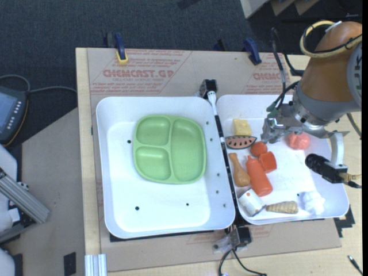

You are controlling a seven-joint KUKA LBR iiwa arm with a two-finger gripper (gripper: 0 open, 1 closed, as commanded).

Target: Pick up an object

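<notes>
Carrot (259, 176) in right bin (339, 197), long axis running upper left-lower right, gripper (275, 130) above it, finger state can't tell.

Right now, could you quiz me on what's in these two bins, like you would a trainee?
1. True or false: the green tray lies in the left bin.
2. Which lies nearest the right bin's bottom edge?
A. the watermelon slice
B. the cone
C. the yellow block
3. Fill in: the arm reaches over the ____ bin.

Key:
1. True. The tray has three compartments, and nothing lies in them.
2. B. The cone lies by the bottom rim; the slice and block sit near the top.
3. Right. Its wrist is above the pink piece.
</notes>
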